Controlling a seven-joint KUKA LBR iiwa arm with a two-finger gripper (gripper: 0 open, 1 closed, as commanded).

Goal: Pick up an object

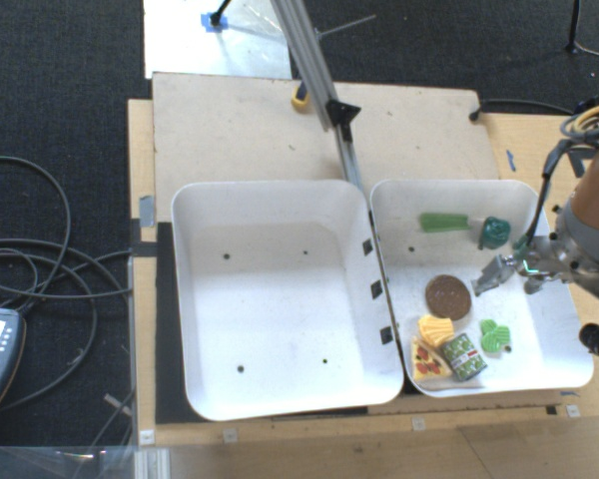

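Wooden bench (419, 128) bears two white bins (270, 218) over dark carpet (60, 68).

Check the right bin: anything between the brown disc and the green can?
Camera view: the yellow block lies between the brown disc and the green can, toward the left side of that stretch; otherwise bare floor of the right bin.

We are seeing the gripper (507, 275) hanging over the right bin (553, 367), just right of the brown disc (447, 296); 1 green can (464, 357) is lying below that disc.
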